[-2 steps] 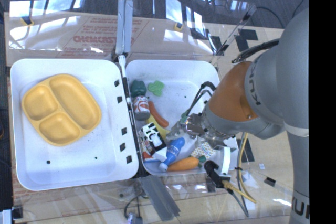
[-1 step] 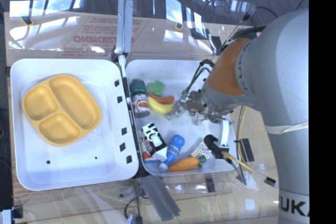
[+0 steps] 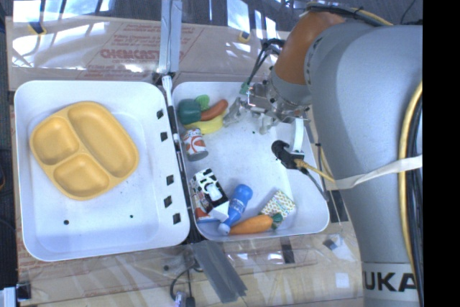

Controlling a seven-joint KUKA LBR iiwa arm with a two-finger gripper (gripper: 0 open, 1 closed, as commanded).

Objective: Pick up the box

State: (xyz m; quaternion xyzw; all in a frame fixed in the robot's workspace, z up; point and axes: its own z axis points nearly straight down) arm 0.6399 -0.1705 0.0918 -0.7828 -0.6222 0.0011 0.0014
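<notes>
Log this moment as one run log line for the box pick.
task: pick up box | gripper: over right bin's far end, near banana | box: lying by left wall, not held | status: pick not done

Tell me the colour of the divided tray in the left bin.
Yellow; the divided tray shows clearly in the camera view.

The arm [image 3: 366, 126] is showing as a broad, smooth grey casing; an orange band [image 3: 305, 47] is ringing it above the wrist; black cables are trailing beside the band; a pale strap is crossing the casing; white letters "UKA" are showing near its base.
</notes>
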